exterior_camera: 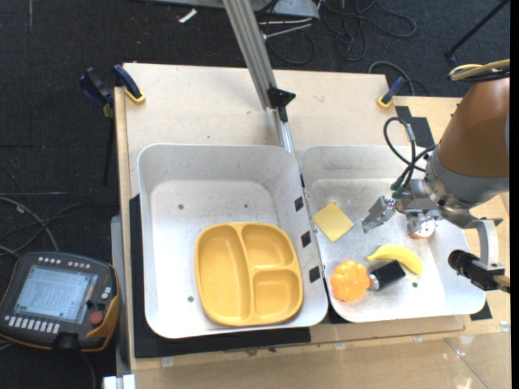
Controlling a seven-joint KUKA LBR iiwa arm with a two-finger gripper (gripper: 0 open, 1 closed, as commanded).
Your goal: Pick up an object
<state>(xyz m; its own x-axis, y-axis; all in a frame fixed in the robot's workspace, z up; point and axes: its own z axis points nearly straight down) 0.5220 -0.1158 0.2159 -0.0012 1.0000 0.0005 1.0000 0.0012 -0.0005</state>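
Down at the near edge of the right bin, an orange ball-like object sits close to the bin's near-left corner, and touching its right side is a small black block, angled up to the right. Right behind that block lies the banana, its long axis running roughly left to right with a slight downward curl at the right end. That is the likeliest target, in my judgement, because the claw hangs just beyond it, towards the bin's middle, a little to the left of the banana's centre. So the banana lies nearer the bench front and slightly right of the claw: a short move forward and down should get there. Whether the claw is spread or closed I cannot tell from this slant, and nothing shows in its grip. Further left, a pale yellow square rests by the bin's left wall. In the left bin, a yellow divided tray.
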